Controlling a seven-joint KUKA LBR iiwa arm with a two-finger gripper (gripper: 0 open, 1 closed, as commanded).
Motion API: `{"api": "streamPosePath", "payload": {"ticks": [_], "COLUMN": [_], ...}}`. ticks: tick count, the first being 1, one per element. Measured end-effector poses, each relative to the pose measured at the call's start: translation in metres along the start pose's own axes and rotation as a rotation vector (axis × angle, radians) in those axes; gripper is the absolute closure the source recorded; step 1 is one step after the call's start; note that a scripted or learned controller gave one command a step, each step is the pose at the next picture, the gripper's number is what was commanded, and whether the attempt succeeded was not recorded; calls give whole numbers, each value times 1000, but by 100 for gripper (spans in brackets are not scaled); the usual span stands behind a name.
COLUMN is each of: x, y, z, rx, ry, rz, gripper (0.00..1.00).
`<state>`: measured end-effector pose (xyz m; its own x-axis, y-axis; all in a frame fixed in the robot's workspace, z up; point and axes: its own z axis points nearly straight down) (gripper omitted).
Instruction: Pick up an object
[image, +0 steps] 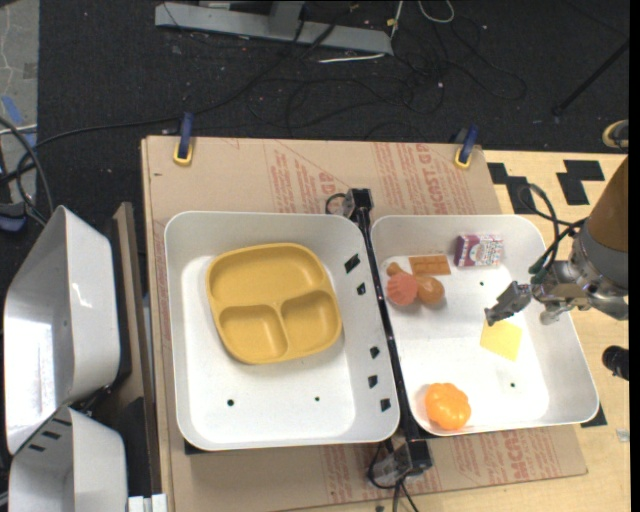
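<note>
The gripper (503, 305) hangs at the frame's right, just above the yellow wedge (502, 340) lying in the right bin (570, 400); I cannot tell how it stands. The wedge looks light and stiff (probably toy cheese), best pinched across its flat sides.

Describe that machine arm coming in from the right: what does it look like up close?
The arm is mostly grey metal, with a rounded orange band above its wrist. A dark cable loops along it toward the bin. At its end sits a small tool of dark grey and silvery parts, tapering to blackish fingers.
</note>
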<state>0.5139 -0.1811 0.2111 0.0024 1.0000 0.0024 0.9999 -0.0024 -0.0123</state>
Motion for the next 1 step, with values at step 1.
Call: {"api": "streamPosePath", "payload": {"ticks": [1], "x": [0], "y": [3], "z": [-6], "rx": [-11], "ry": [-3], "rz": [-3], "gripper": [0]}}
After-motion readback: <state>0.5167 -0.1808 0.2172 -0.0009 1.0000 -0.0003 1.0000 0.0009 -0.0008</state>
